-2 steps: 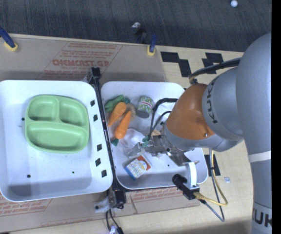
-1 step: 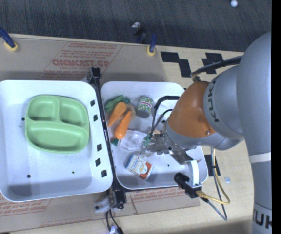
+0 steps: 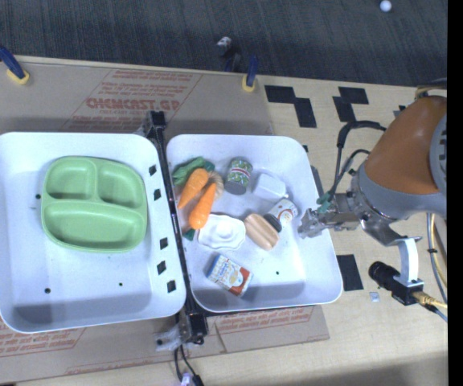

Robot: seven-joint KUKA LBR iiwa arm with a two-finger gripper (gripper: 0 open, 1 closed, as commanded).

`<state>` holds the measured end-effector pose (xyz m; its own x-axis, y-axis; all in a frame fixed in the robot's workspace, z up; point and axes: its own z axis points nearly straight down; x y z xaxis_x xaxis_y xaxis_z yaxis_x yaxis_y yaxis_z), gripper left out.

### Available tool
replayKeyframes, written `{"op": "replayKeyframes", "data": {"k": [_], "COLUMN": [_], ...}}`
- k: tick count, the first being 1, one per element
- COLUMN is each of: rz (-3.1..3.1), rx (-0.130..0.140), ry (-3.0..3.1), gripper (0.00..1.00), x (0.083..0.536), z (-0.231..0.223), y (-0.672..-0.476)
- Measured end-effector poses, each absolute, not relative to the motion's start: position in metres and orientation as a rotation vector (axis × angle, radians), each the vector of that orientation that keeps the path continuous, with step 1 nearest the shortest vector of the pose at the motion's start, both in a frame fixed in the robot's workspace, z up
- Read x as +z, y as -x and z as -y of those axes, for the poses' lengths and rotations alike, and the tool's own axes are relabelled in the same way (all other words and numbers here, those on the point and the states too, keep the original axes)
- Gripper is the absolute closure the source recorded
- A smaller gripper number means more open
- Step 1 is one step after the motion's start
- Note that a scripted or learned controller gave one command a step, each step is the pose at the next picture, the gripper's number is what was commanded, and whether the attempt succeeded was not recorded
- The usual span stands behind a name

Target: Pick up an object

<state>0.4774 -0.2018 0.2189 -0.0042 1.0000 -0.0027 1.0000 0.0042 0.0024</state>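
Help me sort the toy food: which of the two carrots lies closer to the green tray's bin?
The upper carrot, beside the bins' divider; the other carrot lies farther right, toward the gripper.

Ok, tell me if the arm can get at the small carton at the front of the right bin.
Probably yes: the carton lies apart from the other items, uncovered, and the pincer sits at that bin's right rim.

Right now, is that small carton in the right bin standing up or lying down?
Lying down. The carton rests flat on the right bin's floor, its printed broad face turned up, near the front edge.
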Motion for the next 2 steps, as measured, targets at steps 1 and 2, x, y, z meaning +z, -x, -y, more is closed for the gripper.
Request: {"op": "replayKeyframes", "data": {"k": [1,2], "rz": [-2.227,-2.225], "rx": [-0.002,0.001], "ry": [-2.214,-2.213], "gripper": [1.00,1.00], "x": [0.215,0.253], "z": [0.211,0.212], "y": [-0.477,-0.478]}}
